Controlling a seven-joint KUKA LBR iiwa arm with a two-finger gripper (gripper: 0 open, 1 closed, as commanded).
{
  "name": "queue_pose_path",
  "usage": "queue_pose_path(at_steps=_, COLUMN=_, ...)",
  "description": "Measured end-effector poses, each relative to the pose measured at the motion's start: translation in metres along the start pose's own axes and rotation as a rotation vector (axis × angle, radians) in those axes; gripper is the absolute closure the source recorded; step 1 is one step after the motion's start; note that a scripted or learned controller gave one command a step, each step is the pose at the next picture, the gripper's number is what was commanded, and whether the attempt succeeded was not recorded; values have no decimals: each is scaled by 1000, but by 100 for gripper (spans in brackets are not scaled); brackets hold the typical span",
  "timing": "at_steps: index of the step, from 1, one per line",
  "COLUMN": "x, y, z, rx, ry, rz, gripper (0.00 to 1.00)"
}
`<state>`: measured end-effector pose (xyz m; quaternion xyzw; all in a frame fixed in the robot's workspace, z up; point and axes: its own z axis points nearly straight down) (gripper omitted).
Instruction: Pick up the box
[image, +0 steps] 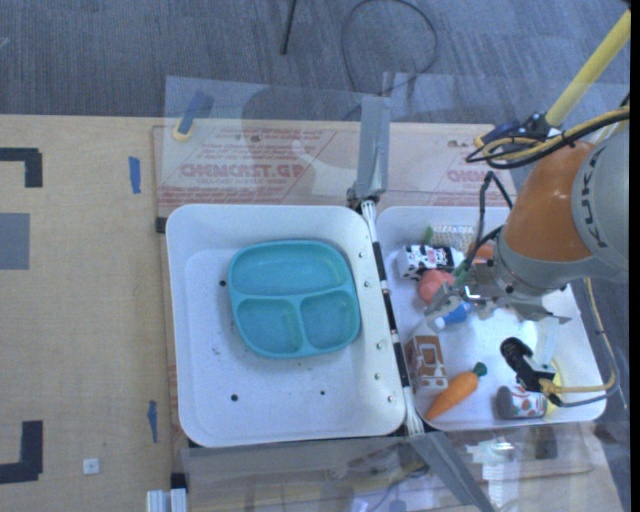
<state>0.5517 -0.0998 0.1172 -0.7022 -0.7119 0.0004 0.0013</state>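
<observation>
Two white bins sit side by side. The left bin contains one teal divided plate. The right bin contains one brown box, one toy carrot, one black-and-white cow-pattern item and several smaller objects. The gripper hangs over the right bin's centre; its opening cannot be determined. The box lies against the bin's left wall, below-left of the gripper, apart from it.
</observation>
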Motion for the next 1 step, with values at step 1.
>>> queue_pose_path(at_steps=1, x=-22, y=92, z=30, rx=1, ry=-3, rz=159, gripper=0)
